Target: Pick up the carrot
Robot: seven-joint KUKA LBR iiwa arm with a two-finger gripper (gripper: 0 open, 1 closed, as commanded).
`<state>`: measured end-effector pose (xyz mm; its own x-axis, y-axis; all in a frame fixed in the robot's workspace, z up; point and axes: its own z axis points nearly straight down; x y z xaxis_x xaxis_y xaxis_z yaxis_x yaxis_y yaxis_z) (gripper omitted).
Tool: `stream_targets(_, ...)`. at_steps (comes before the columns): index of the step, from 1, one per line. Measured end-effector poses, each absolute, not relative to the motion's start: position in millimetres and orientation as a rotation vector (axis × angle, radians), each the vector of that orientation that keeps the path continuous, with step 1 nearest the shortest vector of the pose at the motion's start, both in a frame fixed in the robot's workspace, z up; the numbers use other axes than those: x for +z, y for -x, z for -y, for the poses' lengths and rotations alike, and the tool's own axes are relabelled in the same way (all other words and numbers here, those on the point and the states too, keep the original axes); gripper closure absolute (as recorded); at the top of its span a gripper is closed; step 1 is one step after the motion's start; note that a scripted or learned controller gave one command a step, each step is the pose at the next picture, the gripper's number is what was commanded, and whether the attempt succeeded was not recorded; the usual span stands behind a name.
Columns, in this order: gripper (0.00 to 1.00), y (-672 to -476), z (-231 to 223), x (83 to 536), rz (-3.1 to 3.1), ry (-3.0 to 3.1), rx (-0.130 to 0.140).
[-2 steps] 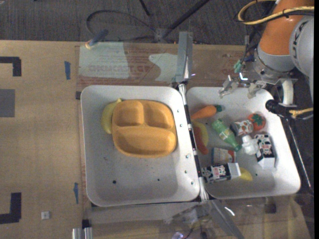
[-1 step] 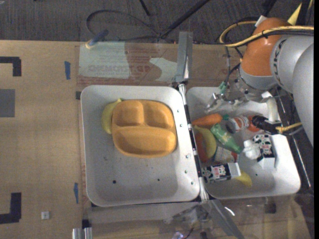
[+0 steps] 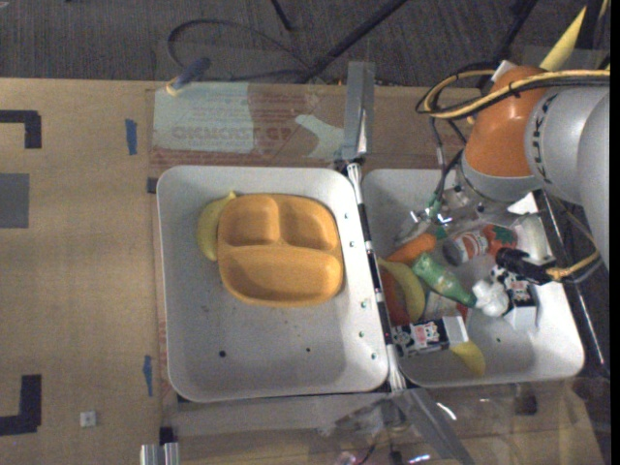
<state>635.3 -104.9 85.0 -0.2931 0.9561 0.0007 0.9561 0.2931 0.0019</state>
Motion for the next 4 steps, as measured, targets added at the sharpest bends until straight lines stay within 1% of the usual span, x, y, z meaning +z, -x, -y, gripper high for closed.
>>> stream_targets(1,1.0,-637.6,105,96,-2.522,-1.864,0.007)
stream_targets(2,0.0,-637.4,105,95,-2.523,-1.864,0.006)
stream_targets(3,0.0,-601.9,112,86,-2.732,-1.546,0.004)
stream_targets(4,1.0,-604.2,112,96,-2.727,-1.544,0.008)
